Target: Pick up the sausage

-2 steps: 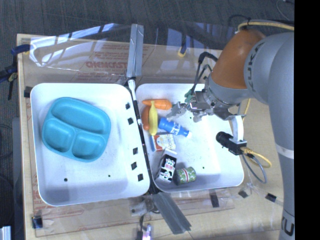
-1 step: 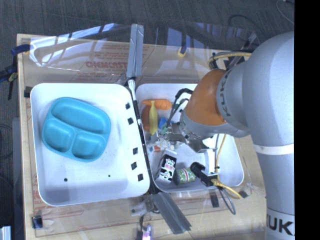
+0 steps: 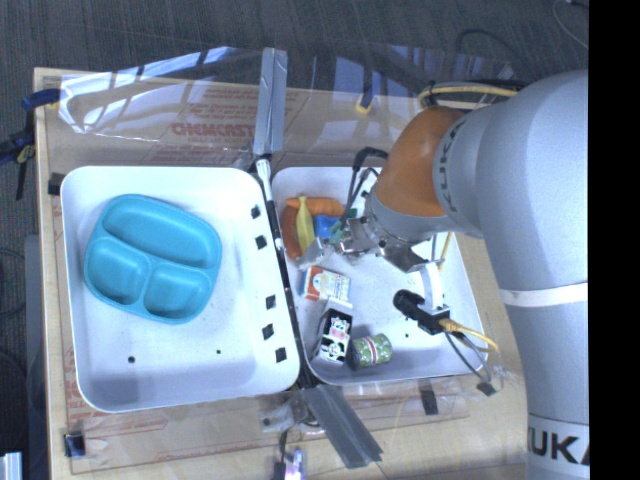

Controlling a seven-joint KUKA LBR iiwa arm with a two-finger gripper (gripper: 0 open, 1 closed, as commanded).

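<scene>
Orange-brown sausage [image 3: 318, 208] lies at the upper left of the right white bin [image 3: 455, 358], not lifted yet.
Gripper [image 3: 345, 233] hangs just beside it, near one yellow banana [image 3: 302, 230]; whether it is wide or narrow I cannot tell. I count two bins, one blue divided plate [image 3: 150, 258] in the left white bin [image 3: 100, 388], two small cartons [image 3: 335, 336], one green can [image 3: 373, 349].

The left bin [image 3: 100, 368] has open floor around the blue tray [image 3: 150, 256]. In the right bin [image 3: 460, 288], cartons [image 3: 328, 286], a can [image 3: 373, 349] and the arm [image 3: 470, 168] crowd the floor.
</scene>
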